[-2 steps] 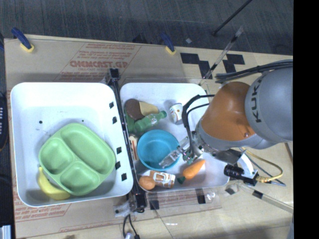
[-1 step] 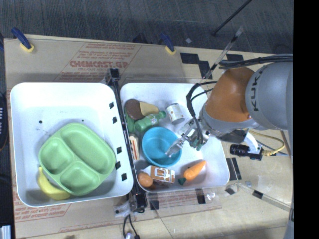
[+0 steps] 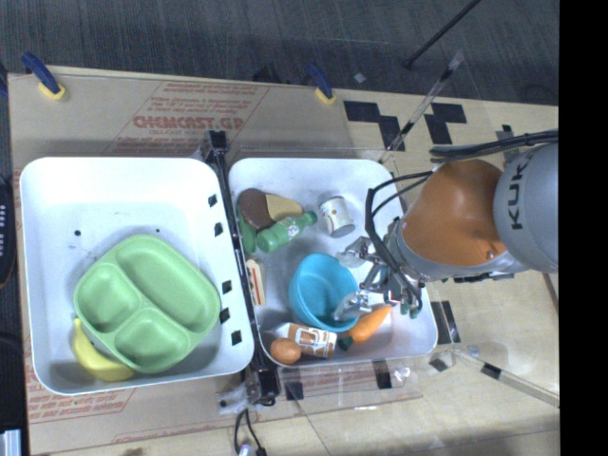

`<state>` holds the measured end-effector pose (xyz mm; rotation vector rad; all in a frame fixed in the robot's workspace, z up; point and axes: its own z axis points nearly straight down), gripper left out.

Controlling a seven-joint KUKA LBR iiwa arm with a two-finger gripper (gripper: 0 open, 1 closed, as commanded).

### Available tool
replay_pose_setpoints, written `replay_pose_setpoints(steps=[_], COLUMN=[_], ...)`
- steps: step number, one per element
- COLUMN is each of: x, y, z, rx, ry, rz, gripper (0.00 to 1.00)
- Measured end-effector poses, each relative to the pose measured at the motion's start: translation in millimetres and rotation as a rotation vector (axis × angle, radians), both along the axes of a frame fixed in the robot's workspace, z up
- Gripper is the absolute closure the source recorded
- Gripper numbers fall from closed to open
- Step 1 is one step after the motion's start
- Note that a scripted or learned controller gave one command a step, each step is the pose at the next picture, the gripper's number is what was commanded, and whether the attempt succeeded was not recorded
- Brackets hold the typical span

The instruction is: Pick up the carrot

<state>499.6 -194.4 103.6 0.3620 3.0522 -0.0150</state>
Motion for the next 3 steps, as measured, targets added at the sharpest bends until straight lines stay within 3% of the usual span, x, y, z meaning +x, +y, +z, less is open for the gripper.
replay_pose_setpoints(steps=[1, 2, 3], x=[12, 6, -5], y=[-6, -5, -10], z=[21, 16, 0], rx=[-0.021, -0.014, -0.008], ry=[-0.047, -0.023, 0.015], rz=[-0.004, 0.0, 0.365], gripper=[1.0, 0.0, 0.0])
